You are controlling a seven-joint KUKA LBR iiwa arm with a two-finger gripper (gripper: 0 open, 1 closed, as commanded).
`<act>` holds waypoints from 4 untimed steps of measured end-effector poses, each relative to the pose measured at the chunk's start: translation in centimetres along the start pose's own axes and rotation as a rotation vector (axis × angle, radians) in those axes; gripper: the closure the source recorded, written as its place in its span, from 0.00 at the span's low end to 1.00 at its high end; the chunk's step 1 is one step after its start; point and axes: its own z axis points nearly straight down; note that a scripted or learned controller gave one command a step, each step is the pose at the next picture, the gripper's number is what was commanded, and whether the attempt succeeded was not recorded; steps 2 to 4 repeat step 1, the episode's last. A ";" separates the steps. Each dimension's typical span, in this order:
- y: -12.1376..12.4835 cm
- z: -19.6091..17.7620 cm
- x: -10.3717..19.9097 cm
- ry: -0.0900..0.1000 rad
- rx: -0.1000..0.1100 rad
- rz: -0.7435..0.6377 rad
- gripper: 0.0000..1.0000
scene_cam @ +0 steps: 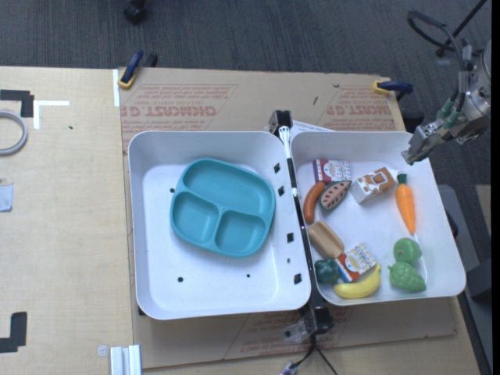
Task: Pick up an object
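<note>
The gripper (416, 151), fingers state I cannot tell, hangs over the right bin (449, 217) corner; it should descend straight on the carrot (405, 205), which lies apart.

left bin (148, 233): tray (223, 207) inside | right bin (437, 201): toy foods | carrot (405, 202) right of carton (373, 185)

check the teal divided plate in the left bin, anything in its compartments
Empty. The teal divided plate lies flat in the left bin, and all three compartments show bare teal. The toy food sits in the right bin.
</note>
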 end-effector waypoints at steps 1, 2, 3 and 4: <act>-3.1 15.9 -2.0 0.004 0.004 -0.220 1.00; -3.1 15.9 -2.0 0.004 0.004 -0.220 1.00; -3.1 15.9 -2.0 0.004 0.004 -0.220 1.00; -3.1 15.9 -2.0 0.004 0.004 -0.220 1.00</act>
